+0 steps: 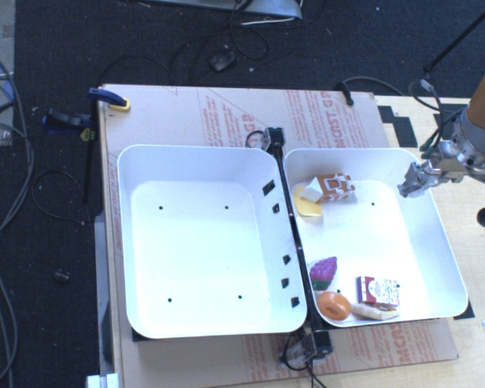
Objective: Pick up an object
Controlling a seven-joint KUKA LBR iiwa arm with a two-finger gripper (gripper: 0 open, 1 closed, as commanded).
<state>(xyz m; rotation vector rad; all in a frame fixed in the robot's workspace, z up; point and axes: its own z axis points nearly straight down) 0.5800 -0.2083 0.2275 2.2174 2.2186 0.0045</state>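
Note:
My gripper (412,182) hangs over the right rim of the right bin (436,233), with nothing seen between its fingers. Inside that bin, near the back left, lie an orange-and-white carton (335,186), a small white block (312,192) and a yellow piece (306,205). At the front left sit a purple bunch of grapes (324,271) and an orange ball (334,305). A red-and-white packet (377,291) rests on a pale, long item (375,313) near the front rim. All of these lie well apart from my gripper.
The left bin (137,217) adjoins the right one, joined by a black divider with clips (284,233). Both stand on a cardboard sheet (210,115). A blue-and-yellow clamp (109,99) grips the board's back-left corner. Cables lie on the dark floor around.

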